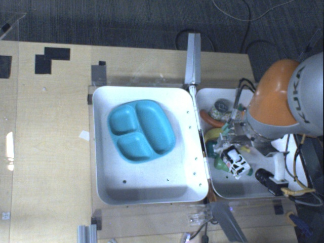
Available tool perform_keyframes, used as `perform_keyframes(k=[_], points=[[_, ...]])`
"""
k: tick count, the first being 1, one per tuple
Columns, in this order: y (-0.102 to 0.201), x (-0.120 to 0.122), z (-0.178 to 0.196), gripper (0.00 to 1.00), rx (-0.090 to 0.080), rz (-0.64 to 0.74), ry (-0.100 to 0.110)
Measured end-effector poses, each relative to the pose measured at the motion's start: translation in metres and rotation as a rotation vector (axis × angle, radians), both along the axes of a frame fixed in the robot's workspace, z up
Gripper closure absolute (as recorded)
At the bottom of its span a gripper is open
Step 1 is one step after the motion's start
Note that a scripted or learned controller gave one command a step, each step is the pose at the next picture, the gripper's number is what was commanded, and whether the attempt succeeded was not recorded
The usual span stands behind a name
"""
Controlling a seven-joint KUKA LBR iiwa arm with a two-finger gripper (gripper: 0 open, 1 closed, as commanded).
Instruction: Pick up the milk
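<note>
Likely light, stiff milk carton [236, 162] noted lying tilted in right bin [243, 190]; flat sides judged best gripped; gripper [234, 135] poised above, opening cannot be told

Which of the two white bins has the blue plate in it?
The left white bin holds the blue three-compartment plate, lying alone in it. The right white bin instead holds a jumble of small items, including a black-and-white cow-patterned carton, beneath the grey-and-orange arm.

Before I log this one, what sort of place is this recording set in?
Most likely a robotics lab bench rather than a kitchen: a KUKA arm reaches over two shallow white bins, the left one holding a blue divided plate, and loose cables trail across dark carpet behind the wooden bench.
</note>
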State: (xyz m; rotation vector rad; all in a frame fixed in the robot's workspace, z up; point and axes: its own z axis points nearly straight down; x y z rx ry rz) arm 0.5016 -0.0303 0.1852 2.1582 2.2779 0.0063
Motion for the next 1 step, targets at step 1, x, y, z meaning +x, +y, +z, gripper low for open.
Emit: perform_keyframes(k=[1], points=[[0.0088, -0.0132, 0.0362, 1.00, -0.002, 0.197, -0.001]])
